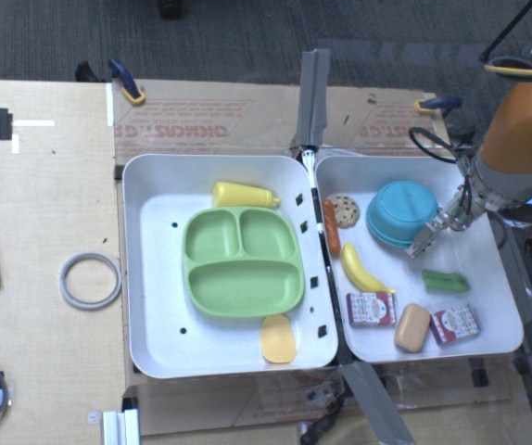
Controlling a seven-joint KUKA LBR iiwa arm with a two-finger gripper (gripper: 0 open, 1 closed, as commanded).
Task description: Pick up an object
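Banana (365,271) diagonal, upper-left to lower-right

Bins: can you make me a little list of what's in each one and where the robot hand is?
left bin: green tray, yellow bottle, yellow piece
right bin: blue bowl, cookie, hot dog, banana, green piece, two red boxes, bread roll
gripper: over the right bin, at the bowl's right edge
held: nothing seen between the fingers
bench: tape ring
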